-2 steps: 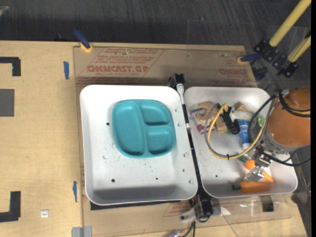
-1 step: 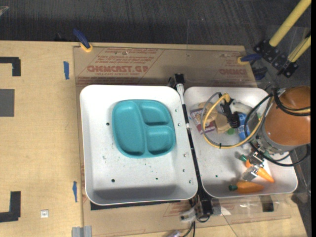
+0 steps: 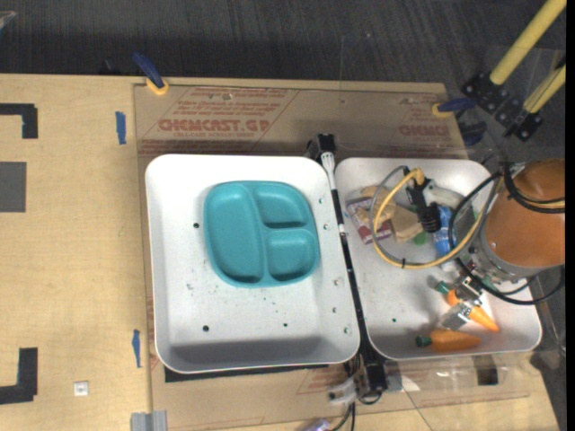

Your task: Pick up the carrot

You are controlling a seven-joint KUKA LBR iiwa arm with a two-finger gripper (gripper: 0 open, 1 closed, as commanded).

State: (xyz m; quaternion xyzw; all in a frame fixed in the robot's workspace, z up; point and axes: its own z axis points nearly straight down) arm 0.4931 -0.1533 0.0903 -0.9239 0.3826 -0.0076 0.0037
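An orange carrot (image 3: 455, 338) with a green stem end lies flat on the floor of the right bin (image 3: 395, 317), close to its front wall. My gripper (image 3: 462, 303) hangs low over the bin's right front part, just above and behind that carrot. A second orange tapered piece (image 3: 486, 320) pokes out from under the gripper to the right, and a bit of green (image 3: 445, 287) shows on the gripper's left side. The gripper's own body hides whether that piece is between its jaws.
The left bin (image 3: 171, 268) holds a teal divided plate (image 3: 261, 233). At the back of the right bin lie a crumpled packet (image 3: 377, 215) and a small blue thing (image 3: 442, 241). A black divider (image 3: 345, 259) runs between the bins.
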